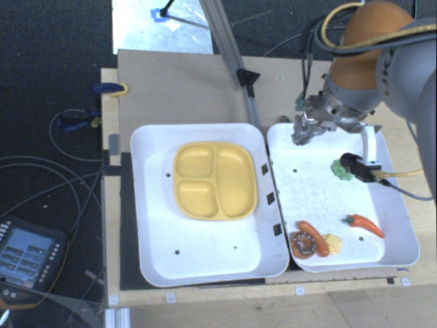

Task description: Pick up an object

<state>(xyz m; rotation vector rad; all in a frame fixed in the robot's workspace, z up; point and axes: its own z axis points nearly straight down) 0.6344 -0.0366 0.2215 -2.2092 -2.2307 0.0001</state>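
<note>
The grey KUKA arm point(403, 60) reaches in from the upper right, its gripper point(305, 134) poised over the far edge of the right bin point(307, 183); whether it is wide or narrow cannot be told. The left bin point(157, 238) bears a yellow divided plate point(214, 180). Lower right: toy carrot point(365, 225), sausage point(313, 236), chocolate donut point(301, 244), green piece point(341, 169).

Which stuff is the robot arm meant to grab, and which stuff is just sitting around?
For the job:
gripper
green toy
orange carrot
sausage
donut
small yellow piece
right bin

Just lying about:
yellow divided plate
left bin
handheld controller
blue clamps
</note>
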